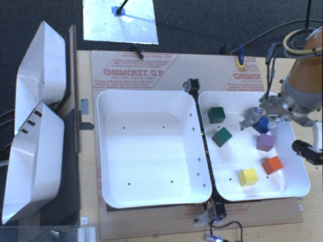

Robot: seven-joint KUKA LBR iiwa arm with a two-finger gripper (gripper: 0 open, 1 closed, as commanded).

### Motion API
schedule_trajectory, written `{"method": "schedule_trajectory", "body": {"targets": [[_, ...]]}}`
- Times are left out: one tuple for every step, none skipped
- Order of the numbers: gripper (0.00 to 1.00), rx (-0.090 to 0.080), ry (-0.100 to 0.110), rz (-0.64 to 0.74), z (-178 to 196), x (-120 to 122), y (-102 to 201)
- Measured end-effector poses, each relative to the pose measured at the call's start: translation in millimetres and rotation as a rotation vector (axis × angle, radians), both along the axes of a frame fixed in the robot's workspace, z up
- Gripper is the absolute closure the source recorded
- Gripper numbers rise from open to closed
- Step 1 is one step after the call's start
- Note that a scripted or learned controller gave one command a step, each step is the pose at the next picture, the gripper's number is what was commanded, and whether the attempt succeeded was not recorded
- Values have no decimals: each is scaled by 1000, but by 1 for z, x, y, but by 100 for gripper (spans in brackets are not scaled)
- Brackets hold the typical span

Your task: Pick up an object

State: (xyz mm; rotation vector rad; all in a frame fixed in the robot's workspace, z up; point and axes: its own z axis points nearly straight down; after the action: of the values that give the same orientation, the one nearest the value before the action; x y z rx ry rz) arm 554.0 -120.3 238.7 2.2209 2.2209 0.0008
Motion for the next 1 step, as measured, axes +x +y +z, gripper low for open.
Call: {"method": "schedule_trajectory", "body": {"targets": [[0,2,10,1,-136,-52,34]]}}
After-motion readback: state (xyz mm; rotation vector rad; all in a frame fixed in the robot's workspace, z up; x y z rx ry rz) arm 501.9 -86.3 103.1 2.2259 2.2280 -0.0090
